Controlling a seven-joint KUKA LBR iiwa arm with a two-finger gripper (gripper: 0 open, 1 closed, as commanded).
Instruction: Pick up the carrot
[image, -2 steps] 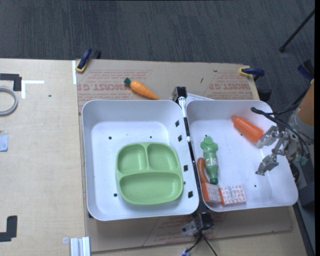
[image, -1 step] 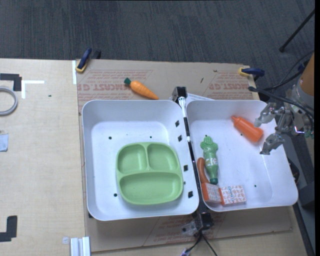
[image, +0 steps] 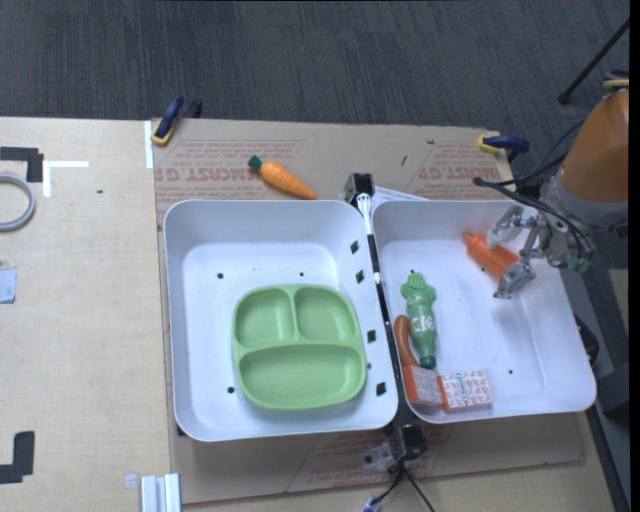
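A small orange carrot with a green top (image: 283, 177) lies on the cardboard behind the left bin (image: 190, 300), outside both bins. My gripper (image: 506, 254) hangs over the back of the right bin (image: 550, 350), far to the right of that carrot. Its fingers (image: 511, 281) stand open, one on each side of the right end of an orange elongated piece (image: 484, 251) that rests on the bin floor. The fingers are spread wider than the piece.
A green divided plate (image: 298, 345) sits in the left bin. The right bin holds a green bottle (image: 420, 318), a reddish sausage (image: 402, 342) and a red-and-white box (image: 458, 390). Blue clamps (image: 168, 118) pin the cardboard's back corners. A tape roll (image: 10, 200) lies far left.
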